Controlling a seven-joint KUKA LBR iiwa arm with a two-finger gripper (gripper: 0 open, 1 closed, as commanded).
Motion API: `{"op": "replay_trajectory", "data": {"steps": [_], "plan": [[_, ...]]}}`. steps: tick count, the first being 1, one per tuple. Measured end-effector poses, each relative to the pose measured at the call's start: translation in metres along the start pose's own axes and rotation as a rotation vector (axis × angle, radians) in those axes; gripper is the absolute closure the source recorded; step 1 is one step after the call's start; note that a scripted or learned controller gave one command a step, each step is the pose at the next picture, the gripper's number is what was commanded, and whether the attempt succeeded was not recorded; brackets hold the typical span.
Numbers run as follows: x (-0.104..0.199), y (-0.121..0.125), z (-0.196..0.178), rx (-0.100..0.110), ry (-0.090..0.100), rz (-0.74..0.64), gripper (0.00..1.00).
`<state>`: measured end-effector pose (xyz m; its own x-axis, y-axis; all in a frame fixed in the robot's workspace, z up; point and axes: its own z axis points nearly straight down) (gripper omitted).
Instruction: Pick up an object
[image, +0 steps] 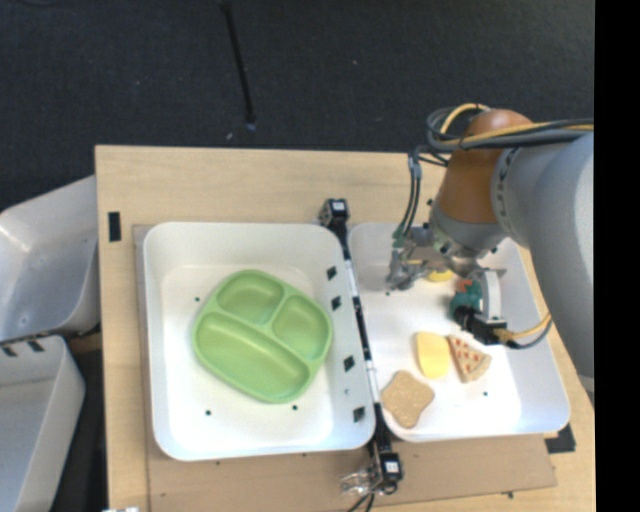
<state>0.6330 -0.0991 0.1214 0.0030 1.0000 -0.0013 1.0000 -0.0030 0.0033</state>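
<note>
In the right bin (520, 395) lie a yellow cheese wedge (432, 354), a pizza slice (468, 357) right beside it, and a round tan bread slice (407, 397) near the front left corner. A small yellow object (437, 275) peeks out under the wrist at the bin's back. My gripper (402, 276) hangs low over the back left of the right bin, behind the food pieces. Nothing shows between its fingers.
The left bin (170, 400) holds a green divided plate (262, 334). A ridge with black clips (352, 320) separates the two bins. A teal and black fitting (470, 300) with a cable hangs off the wrist above the pizza slice.
</note>
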Motion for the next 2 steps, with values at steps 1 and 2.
{"op": "replay_trajectory", "data": {"steps": [1, 2], "plan": [[-0.006, 0.000, -0.045, -0.001, 0.001, 0.002, 1.00], [-0.005, 0.002, -0.110, -0.005, 0.000, -0.006, 1.00]]}}
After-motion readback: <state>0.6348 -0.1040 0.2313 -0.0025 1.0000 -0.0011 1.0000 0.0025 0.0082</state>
